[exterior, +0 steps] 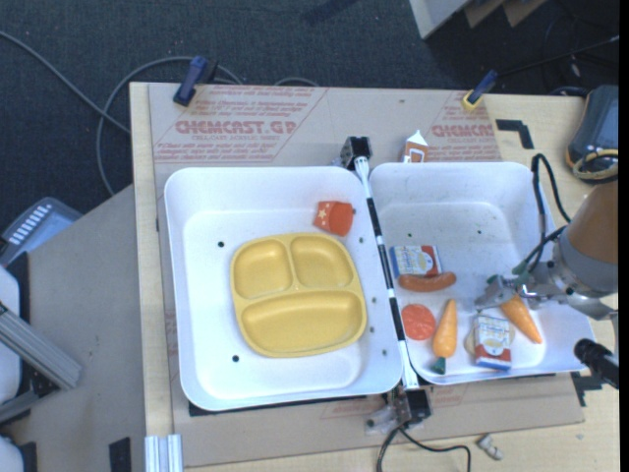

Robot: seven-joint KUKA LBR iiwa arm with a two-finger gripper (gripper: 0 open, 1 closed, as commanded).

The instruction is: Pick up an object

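A: What's the biggest thing there?
B: The table (295,116), carrying two white bins side by side: the left bin (197,264) and the right bin (462,185).
A: And in the left one?
B: One yellow divided plate (295,293) with three compartments, and one small orange-red block (335,217) just beyond its far edge, apart from it.
A: The arm?
B: The grey arm (595,244) enters from the right, and its tool (509,288) sits low in the right bin, near the top of one carrot (521,321). I cannot tell whether the tool is spread or pressed together, nor whether it touches that carrot.
A: Count the rest.
B: Two carrots in all, the second carrot (446,327) lying nearer the divider. Two small printed packets (415,260) (491,340), one sausage (428,282), one red tomato slice (419,322) beside the second carrot.
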